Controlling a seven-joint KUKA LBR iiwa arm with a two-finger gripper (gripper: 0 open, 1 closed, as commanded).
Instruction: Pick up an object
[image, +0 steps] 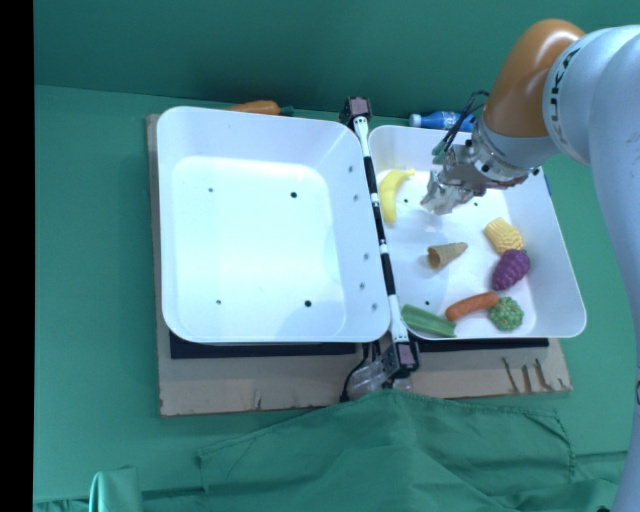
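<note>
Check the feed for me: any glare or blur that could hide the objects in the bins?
Camera view: strong glare washes out the floor of the left bin, brightest towards its near edge; the right bin is lit more evenly and the banana, corn and carrot read sharply; the gripper looks slightly soft, so its fine detail is hard to judge.

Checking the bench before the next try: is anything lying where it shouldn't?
Yes. An orange carrot-like toy lies outside the left white bin, behind its far rim, and a blue bottle lies behind the right white bin.
</note>
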